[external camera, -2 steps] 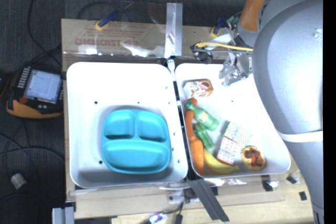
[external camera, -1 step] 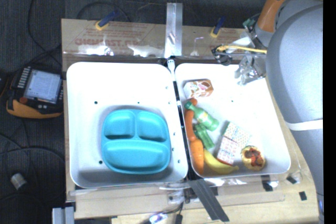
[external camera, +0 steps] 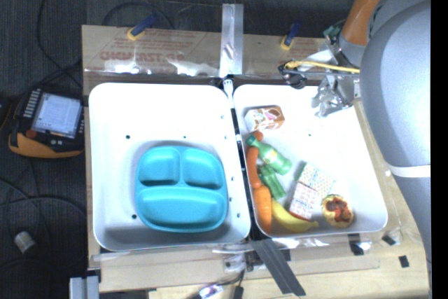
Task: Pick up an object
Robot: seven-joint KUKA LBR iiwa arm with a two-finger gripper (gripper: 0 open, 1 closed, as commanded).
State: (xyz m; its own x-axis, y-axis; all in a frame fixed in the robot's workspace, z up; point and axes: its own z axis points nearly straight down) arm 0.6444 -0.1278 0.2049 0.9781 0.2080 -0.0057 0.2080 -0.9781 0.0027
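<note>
Here, the gripper, its grip state impossible to tell, hovers at the right bin's upper right; the carrot lies lower left, long axis running top to bottom.

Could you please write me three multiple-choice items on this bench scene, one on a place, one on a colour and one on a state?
1. Where does the divided tray lie?
A. In the left bin
B. In the right bin
C. On the floor

2. What colour is that tray?
A. Red
B. Blue
C. Black

3. Where is the end effector relative to the food items?
A. Pressed on the banana
B. Over the left bin
C. At the right bin's far corner, apart from them

Answers:
1. A: the tray sits on the left bin's floor, alone.
2. B: it is light blue against the white bin.
3. C: the end effector is near the right bin's upper rim, while the banana, carrot and green bottle cluster lower along the divider.
</note>
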